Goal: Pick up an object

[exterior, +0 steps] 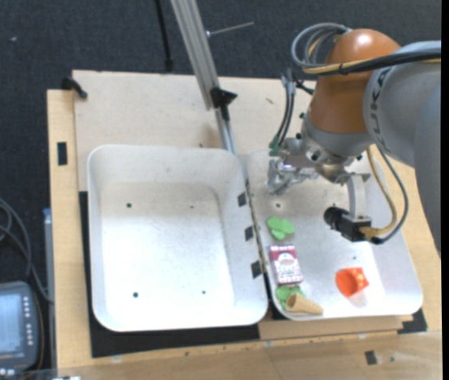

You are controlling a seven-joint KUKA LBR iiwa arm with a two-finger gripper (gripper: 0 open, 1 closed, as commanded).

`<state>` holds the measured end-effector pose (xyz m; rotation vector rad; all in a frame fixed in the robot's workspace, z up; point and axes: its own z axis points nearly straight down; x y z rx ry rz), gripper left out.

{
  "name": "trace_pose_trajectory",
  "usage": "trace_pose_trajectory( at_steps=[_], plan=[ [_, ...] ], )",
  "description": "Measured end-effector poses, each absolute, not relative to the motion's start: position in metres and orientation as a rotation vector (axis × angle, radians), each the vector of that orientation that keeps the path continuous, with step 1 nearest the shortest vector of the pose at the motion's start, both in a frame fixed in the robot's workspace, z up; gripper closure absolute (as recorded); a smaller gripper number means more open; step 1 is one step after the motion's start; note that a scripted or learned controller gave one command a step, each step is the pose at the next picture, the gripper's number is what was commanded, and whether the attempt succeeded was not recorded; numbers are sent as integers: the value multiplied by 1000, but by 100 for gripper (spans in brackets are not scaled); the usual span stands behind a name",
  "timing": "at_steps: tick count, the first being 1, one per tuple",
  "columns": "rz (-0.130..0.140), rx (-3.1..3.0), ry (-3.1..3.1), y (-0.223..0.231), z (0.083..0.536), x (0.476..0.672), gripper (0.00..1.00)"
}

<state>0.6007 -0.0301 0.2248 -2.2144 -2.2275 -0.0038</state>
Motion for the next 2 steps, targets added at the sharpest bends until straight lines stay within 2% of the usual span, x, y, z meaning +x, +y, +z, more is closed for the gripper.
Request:
trace_pose_trajectory(
  at_steps=[1, 2],
  plan=[
    [-2, -2214, -2227, 6, 236, 567, 100],
    [-3, -2211, -2229, 59, 238, 550, 100]
  ],
)
